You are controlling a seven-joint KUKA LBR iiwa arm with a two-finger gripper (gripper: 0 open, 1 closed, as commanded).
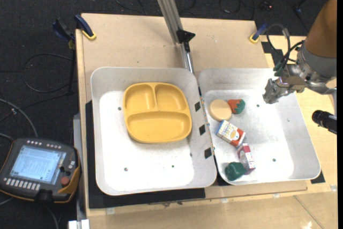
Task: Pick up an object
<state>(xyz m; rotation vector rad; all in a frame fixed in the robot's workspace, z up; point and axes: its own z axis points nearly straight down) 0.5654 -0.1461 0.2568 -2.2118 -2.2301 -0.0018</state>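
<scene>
Objects for picking lie in the right bin (300, 131), five by my count: a round tan disc (220, 110), a red-and-green toy (237, 106) touching its right side, a red-and-white carton (230, 133) just below them, a small red packet (246, 156) below that, and a dark green lump (234, 170) near the bin's front edge. All look small and light; the carton and packet should be stiff enough to pinch across their narrow sides, though the carton lies tilted, so the grip needs to line up with its short width. The disc looks flat and smooth and may slip unless taken across its rim. The green lump looks rounded and perhaps soft, best taken across its middle. The hand (272, 93) hangs over the upper right of this bin, well apart from the cluster, with nothing in it; whether it is spread or closed I cannot tell. One yellow divided plate (157, 112), with three compartments, sits in the left bin (107, 115). Two white bins rest side by side on the desk (134, 40), and one pendant (37, 168) lies on the floor at the lower left.
</scene>
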